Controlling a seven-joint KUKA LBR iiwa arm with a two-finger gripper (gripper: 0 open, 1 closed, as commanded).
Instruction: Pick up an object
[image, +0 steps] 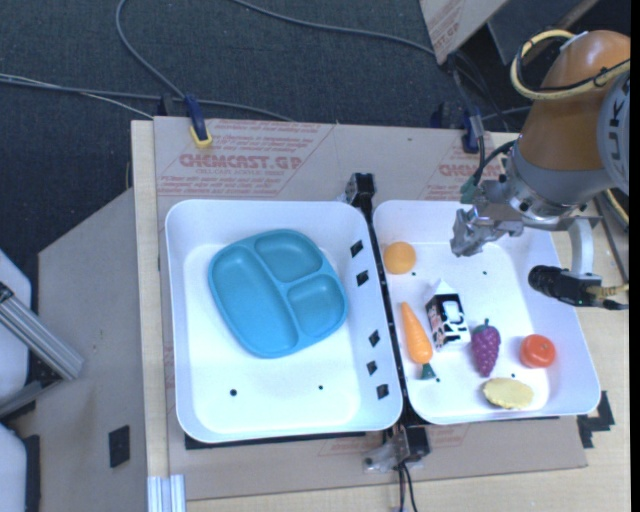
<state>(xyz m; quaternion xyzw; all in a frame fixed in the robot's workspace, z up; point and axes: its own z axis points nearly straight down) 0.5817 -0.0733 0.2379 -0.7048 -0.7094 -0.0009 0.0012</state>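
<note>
Tool (468, 243), grip unclear, hovers just right of the orange ball (399, 257).

The right bin (520, 290) has open white floor across its upper middle. An orange ball (399, 257) sits beside the divider, while carrot (416, 334), milk carton (446, 320), grapes (485, 347), tomato (538, 350) and lemon (509, 392) crowd its lower half.

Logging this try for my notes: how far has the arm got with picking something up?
Nothing looks picked yet. The two-finger gripper hangs above the back of the right white bin, nothing visible between its fingers. The orange ball, carrot, black-and-white carton, purple grapes, red-orange tomato and yellow lemon-like piece all lie in that bin. Descending, grasping and lifting remain.
</note>
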